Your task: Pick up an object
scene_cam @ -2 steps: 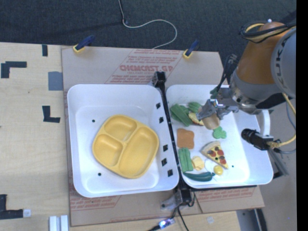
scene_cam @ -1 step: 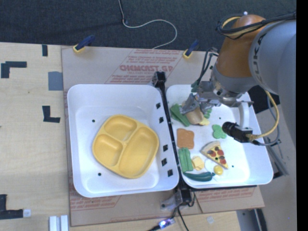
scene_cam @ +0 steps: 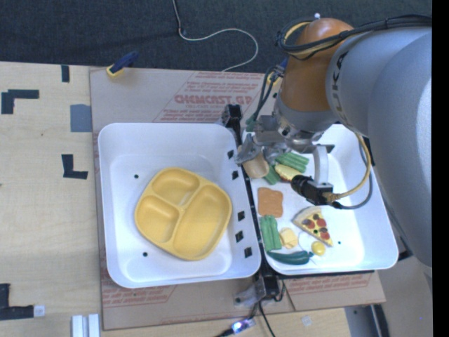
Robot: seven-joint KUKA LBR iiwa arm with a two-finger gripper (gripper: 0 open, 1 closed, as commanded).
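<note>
Resting in the left bin point(scene_cam: 112, 188) is a smooth yellow divided plate point(scene_cam: 184, 213). Over the right bin point(scene_cam: 375, 248), the pincer point(scene_cam: 270, 161) hangs low by a tan bread-like piece point(scene_cam: 255, 168); its grip I cannot tell. Below lie a toast square point(scene_cam: 270, 202), green beans point(scene_cam: 269, 232) and a pizza wedge point(scene_cam: 313, 224).

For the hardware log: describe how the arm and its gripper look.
The arm is a thick, rounded grey casing with a glossy orange band above the wrist. Black and yellow cables loop around the orange section and down beside the wrist. The gripper is a compact grey metal and black assembly.
</note>
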